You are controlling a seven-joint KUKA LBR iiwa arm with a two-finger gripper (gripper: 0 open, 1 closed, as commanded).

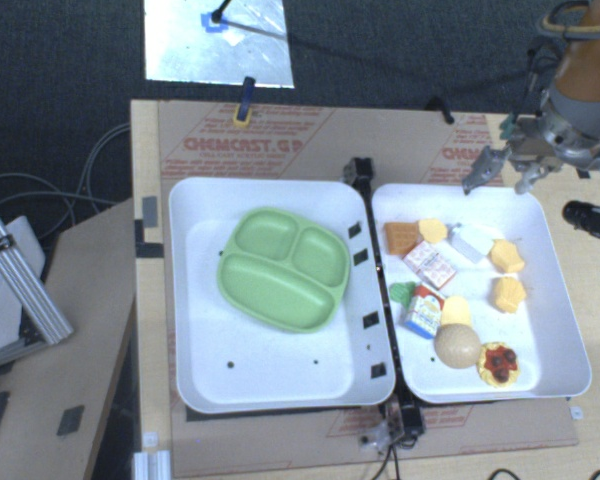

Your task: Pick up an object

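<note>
My gripper (504, 174) hangs open above the far edge of the right bin (565, 318), nothing between its two fingers. Below it the bin holds several toy food pieces: an orange cracker (402, 237), a small yellow piece (432, 230), a white block (469, 242), a red-and-white packet (431, 264), two yellow chunks (507, 257) (508, 293), a blue-and-green packet (421, 314), a tan ball (457, 345) and a red-and-yellow piece (499, 362). All lie apart from the gripper.
The left bin (195, 368) holds a green divided plate (284, 268). A black divider with clips (376, 278) runs between the bins. The arm's orange band (590, 63) is at the upper right. A shiny sheet (218, 28) lies beyond the bench.
</note>
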